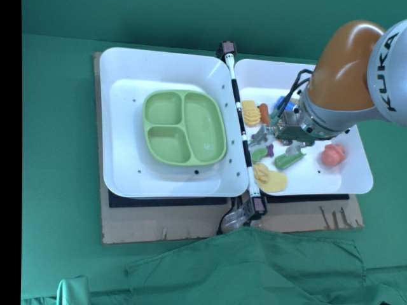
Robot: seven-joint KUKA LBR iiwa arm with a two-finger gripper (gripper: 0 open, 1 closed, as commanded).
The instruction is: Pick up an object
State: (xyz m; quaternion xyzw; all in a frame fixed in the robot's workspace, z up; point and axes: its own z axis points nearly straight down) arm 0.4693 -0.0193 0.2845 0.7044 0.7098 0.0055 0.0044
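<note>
You see left bin (121, 107) carrying green divided plate (184, 128) at centre, bare floor all round it. Right bin (356, 180) crowded along its left wall; far-right corner open. Gripper (275, 138) low over left-centre clutter; finger state: cannot tell. Green pickle-like piece (289, 161) near front edge, long axis slanting front-left to back-right. Pink lump (332, 154) near right wall.
</note>
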